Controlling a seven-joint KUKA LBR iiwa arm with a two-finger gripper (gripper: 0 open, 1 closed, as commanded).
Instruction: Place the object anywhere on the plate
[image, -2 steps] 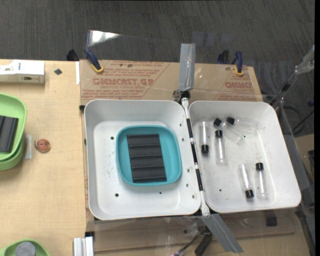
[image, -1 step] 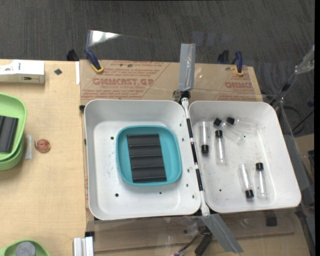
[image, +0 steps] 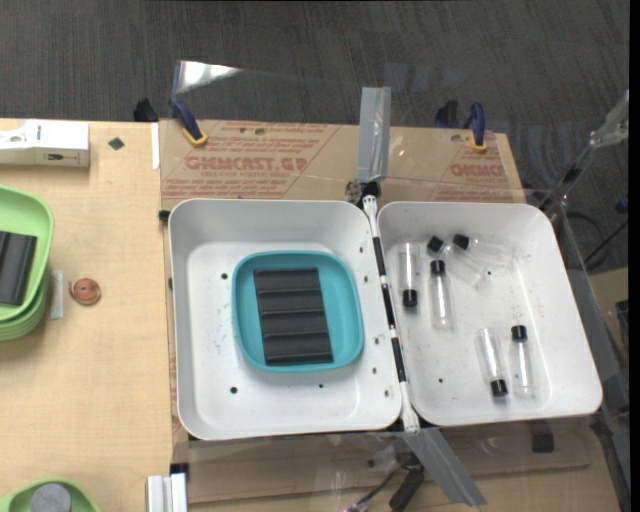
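Observation:
A teal plate (image: 347, 300) lies in the left white bin (image: 200, 390), and a black ribbed block (image: 292, 315) rests on its middle. The right white bin (image: 560, 390) holds several clear vials with black caps. One vial (image: 408, 272) lies near the divider, with a second vial (image: 441, 295) beside it. Two more vials (image: 522, 362) sit at the bin's front right. Near the back, two black caps (image: 460, 241) mark vials whose clear bodies are hard to make out.
A green tray (image: 30, 215) with a dark item sits at the left edge. A small brown disc (image: 86, 291) and a white box (image: 45, 145) lie on the wooden bench. Blue-and-orange clamps (image: 187, 122) hold cardboard behind the bins.

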